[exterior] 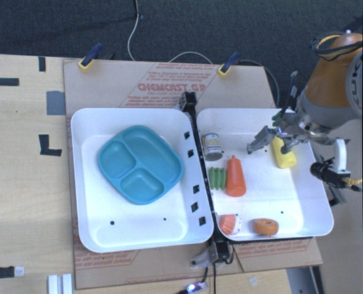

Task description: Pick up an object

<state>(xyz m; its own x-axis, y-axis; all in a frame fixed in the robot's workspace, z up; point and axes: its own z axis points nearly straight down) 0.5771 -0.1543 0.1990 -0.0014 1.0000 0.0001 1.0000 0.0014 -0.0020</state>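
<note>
Hovering: gripper (278,135) over right bin (313,216), near far right corner, directly above yellow block (286,156). Jaw state: cannot tell. Block not visibly grasped. Advice: centre over block, descend straight, avoid bin wall, close firmly, lift slowly.

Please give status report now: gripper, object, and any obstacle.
Gripper over right bin, fingers spread, nothing between them. Yellow object just beside it, lying on bin floor. Can and carrot stand apart, not blocking.
</note>
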